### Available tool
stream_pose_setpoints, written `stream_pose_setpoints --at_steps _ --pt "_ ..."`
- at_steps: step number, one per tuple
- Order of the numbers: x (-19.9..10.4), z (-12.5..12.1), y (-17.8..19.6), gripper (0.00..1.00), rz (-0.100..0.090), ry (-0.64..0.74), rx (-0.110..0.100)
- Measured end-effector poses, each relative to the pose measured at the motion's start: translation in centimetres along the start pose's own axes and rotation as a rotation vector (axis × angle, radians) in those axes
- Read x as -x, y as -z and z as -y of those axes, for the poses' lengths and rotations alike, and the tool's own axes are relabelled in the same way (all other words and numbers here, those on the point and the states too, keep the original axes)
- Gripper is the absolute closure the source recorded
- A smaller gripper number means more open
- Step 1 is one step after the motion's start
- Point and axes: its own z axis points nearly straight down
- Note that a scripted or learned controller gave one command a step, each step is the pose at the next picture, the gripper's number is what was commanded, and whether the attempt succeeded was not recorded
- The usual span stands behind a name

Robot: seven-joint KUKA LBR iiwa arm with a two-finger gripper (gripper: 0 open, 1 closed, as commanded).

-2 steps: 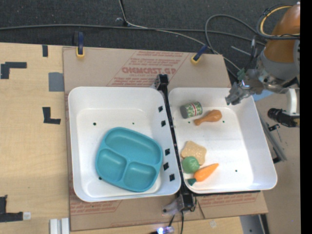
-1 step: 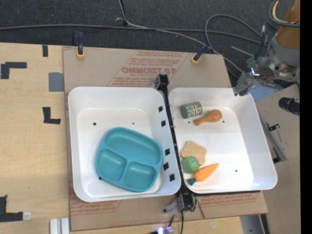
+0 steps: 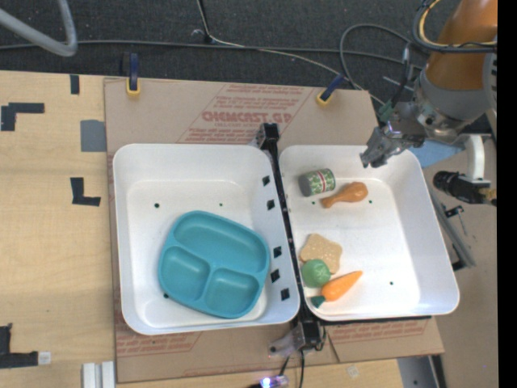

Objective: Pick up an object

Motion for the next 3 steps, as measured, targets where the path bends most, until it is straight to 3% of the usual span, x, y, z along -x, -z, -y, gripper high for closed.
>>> stream_pose_setpoints --at_steps 3 --pt "-13.8 6.5 -2.6 1.00 0.000 0.001 -0.002"
